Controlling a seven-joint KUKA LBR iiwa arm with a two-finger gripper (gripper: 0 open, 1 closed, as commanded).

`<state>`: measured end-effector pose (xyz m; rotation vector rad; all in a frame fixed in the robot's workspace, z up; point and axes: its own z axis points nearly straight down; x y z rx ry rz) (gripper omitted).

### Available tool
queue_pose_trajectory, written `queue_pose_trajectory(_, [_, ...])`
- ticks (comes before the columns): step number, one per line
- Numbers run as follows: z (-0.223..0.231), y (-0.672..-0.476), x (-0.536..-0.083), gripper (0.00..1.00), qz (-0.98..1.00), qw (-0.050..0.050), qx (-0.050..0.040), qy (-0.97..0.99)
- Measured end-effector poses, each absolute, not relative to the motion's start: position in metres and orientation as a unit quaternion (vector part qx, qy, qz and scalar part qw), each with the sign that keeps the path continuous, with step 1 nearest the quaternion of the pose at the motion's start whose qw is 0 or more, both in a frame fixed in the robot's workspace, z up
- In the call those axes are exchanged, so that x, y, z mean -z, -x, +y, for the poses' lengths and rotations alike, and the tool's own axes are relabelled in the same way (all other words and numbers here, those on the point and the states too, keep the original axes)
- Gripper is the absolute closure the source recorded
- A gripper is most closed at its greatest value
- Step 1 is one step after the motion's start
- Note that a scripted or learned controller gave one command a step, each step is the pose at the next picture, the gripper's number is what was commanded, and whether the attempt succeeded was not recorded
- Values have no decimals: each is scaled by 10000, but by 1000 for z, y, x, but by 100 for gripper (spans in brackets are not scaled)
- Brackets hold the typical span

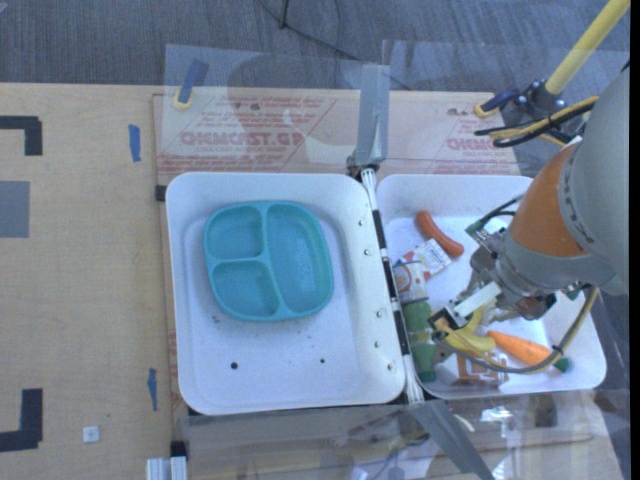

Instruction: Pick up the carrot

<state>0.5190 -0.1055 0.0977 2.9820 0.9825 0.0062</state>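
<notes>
Gripper (478, 313) low in right bin (590, 366), grip state impossible to tell; carrot (520, 347) just beside, lying by banana (468, 341); best approached square across the carrot's middle, clear of the banana.

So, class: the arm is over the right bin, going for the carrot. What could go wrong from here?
1. The carrot lies close against the banana and other clutter, so the gripper might close on the wrong item or knock the carrot aside.
2. The carrot sits near the right bin's lower wall, which may crowd the approach.
3. A cable loops down beside the carrot and could snag.
</notes>
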Motion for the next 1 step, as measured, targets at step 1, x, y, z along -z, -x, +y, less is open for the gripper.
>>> queue_pose_trajectory(1, [-83, -633, -185, 100, 2529, -7, 13, -9675])
